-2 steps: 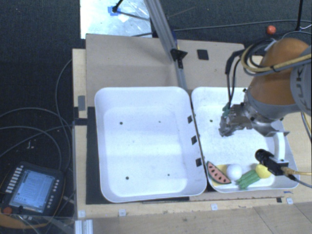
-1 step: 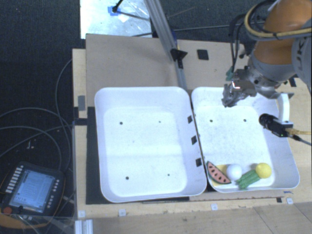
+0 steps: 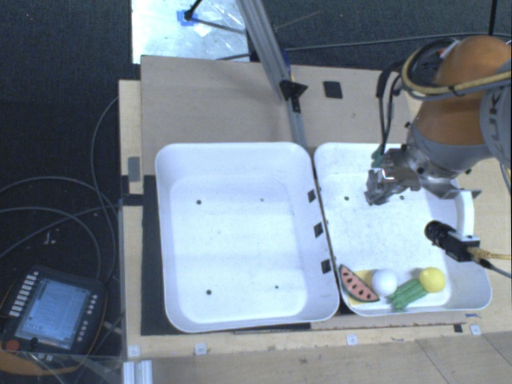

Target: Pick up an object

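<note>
Watermelon slice (image 3: 358, 284), white ball (image 3: 385, 281), green toy (image 3: 408, 293) and yellow ball (image 3: 433, 279) lie along the right bin's (image 3: 352, 174) near edge, well below the gripper (image 3: 378, 190); whether it's spread or closed, I cannot tell

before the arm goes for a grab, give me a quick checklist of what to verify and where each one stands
1. Things to grab are in the right bin: ok. A watermelon slice, white ball, green piece and yellow ball lie along its near edge.
2. Tool is over that bin: ok, above its far part.
3. Tool is above a target: not ok, the things lie nearer the camera.
4. Targets are spaced for a clean grab: not ok, they sit bunched together against the wall.
5. Tool open: cannot tell.
</note>
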`<state>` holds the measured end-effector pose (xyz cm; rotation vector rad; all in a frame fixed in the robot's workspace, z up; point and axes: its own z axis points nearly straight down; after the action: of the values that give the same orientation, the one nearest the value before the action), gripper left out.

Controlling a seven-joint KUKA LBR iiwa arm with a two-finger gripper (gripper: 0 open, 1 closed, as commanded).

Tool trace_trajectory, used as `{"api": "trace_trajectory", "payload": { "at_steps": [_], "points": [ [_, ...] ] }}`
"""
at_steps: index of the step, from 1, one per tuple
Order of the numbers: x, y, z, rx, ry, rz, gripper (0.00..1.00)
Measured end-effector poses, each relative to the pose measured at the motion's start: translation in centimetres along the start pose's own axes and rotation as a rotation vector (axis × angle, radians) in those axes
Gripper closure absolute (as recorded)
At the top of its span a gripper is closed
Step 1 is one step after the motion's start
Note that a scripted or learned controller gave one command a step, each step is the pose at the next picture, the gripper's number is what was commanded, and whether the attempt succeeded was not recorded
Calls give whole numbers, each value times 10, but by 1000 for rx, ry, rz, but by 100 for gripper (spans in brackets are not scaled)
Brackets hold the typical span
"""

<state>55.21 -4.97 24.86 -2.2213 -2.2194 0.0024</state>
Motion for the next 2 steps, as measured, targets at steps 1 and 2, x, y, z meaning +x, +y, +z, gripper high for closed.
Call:
{"api": "trace_trajectory", "payload": {
  "at_steps": [1, 2],
  "points": [
    [-19, 47, 23, -1, -1, 0, 100],
    [-95, 7, -33, -7, -2, 5, 100]
  ]
}}
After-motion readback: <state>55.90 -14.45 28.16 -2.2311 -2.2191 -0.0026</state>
